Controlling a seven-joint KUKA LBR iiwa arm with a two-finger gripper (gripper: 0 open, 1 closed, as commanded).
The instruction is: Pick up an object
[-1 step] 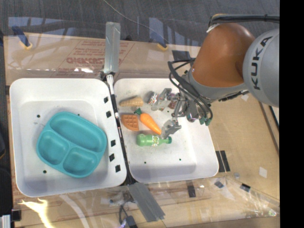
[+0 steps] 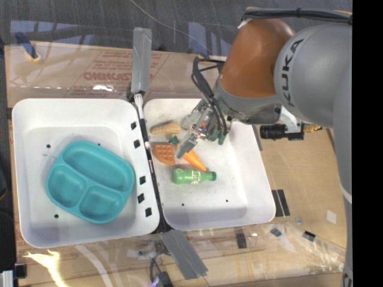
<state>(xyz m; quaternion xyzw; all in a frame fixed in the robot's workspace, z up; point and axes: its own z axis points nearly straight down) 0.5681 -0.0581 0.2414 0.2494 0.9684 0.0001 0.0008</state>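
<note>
Approach step: gripper (image 2: pixel 189 141) low at frame centre in right bin (image 2: pixel 257 184), fingers apparently apart, nothing gripped. Next: drop onto carrot (image 2: pixel 194 159), clench, lift.

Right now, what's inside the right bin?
The right bin holds a green bottle, an orange carrot, a waffle piece and a tan bread-like item. The gripper hangs over the carrot's top end and covers whatever lies beneath it.

You see a teal divided plate (image 2: pixel 90 181) in the white left bin (image 2: pixel 30 118), a green bottle (image 2: pixel 192 176), orange carrot (image 2: pixel 194 159), tan waffle (image 2: pixel 164 153) in the white right bin (image 2: pixel 251 178).
</note>
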